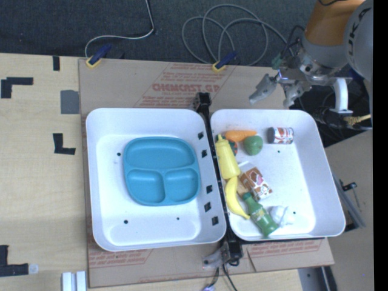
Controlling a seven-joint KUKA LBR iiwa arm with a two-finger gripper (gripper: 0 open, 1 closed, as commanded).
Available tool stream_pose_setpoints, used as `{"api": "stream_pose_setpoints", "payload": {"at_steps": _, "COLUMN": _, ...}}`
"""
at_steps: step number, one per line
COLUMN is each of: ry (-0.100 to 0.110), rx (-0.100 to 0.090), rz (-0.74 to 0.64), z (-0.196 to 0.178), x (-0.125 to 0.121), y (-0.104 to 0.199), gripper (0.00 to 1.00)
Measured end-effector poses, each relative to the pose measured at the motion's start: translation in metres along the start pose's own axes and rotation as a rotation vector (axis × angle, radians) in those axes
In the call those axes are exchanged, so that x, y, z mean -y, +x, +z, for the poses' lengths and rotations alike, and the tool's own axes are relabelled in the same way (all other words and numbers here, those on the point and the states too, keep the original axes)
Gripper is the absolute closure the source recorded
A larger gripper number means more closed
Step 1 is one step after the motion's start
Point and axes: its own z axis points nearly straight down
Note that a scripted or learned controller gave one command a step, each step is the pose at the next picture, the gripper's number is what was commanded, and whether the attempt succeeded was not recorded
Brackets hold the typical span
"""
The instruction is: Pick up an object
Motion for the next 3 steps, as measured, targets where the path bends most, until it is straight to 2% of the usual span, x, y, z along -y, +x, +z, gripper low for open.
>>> {"api": "stream_pose_setpoints", "payload": {"at_steps": 1, "ry": -0.004, "rx": 0.001, "rz": 0.002, "z": 0.152, "x": 0.026, "y": -0.006, "gripper": 0.00}}
{"api": "stream_pose_setpoints", "payload": {"at_steps": 2, "ry": -0.003, "rx": -0.001, "rz": 0.000, "z": 0.189, "x": -0.005, "y": 0.003, "gripper": 0.00}}
{"api": "stream_pose_setpoints", "payload": {"at_steps": 3, "ry": -0.003, "rx": 0.001, "rz": 0.000, "z": 0.190, "x": 0.001, "y": 0.015, "gripper": 0.00}}
